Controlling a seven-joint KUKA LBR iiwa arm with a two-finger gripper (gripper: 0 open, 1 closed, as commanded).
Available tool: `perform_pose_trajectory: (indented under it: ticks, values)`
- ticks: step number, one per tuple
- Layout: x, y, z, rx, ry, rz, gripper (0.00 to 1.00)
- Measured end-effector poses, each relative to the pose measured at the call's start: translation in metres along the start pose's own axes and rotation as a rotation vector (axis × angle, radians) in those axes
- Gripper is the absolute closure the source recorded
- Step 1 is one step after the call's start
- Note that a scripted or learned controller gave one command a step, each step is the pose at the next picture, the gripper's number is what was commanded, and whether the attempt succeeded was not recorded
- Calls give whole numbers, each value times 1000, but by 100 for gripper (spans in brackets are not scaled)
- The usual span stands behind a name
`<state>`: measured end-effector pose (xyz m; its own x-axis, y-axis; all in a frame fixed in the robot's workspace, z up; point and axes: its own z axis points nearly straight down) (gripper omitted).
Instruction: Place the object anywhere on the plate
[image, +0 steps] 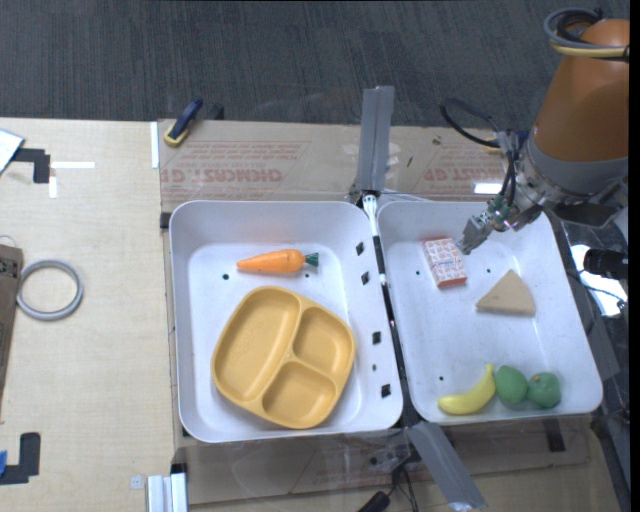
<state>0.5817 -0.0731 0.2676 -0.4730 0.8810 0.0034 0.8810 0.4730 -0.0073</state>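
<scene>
The pink wafer block (444, 262) lies flat in the right bin (570, 330), just left of and below the jaws (472, 237), almost touching them. I cannot tell if the jaws are open or closed; nothing is visibly between them. Below and right of the jaws lies a tan cheese wedge (506, 296). Further below are a banana (469, 395), a green pepper (510, 385) and a green apple (544, 389). Far left, the left bin (185, 330) holds the yellow divided plate (284, 356) and a carrot (273, 262).
</scene>
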Motion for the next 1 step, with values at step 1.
perform_pose_trajectory:
  ticks: [1]
  values:
    - [-34, 42, -78, -4, -4, -125, 100]
